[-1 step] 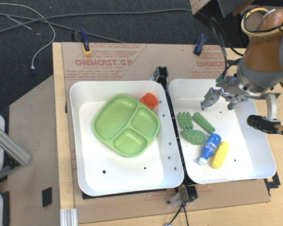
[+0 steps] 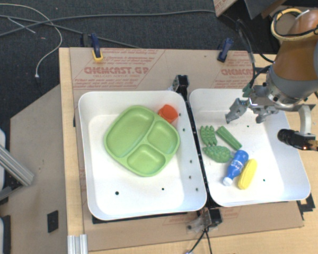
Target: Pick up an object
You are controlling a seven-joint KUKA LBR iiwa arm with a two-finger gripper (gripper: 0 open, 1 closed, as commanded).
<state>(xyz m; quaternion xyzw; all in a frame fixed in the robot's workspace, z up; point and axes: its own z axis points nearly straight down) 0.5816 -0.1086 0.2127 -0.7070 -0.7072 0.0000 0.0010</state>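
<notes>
The arm reached in from the right, its pincer point(image 2: 250, 111) hanging over the upper part of the right bin point(image 2: 286, 189). The two fingers stood spread apart with nothing between them, and they seemed to be clear of the bin floor, though the slanted view made that hard to judge. Below and to the left of the pincer lay a loose cluster of things: three green toy pieces point(image 2: 218, 142), apparently vegetables, then a blue bottle point(image 2: 235, 166) with a white cap, and a yellow object point(image 2: 247, 174) touching the bottle's right side. In the left bin point(image 2: 95, 189) a green divided plate point(image 2: 142, 139) lay flat, with a small orange object point(image 2: 168, 112) just beside its upper right edge. Both bins sat on a brown cardboard sheet point(image 2: 127, 67) covering the tabletop.
</notes>
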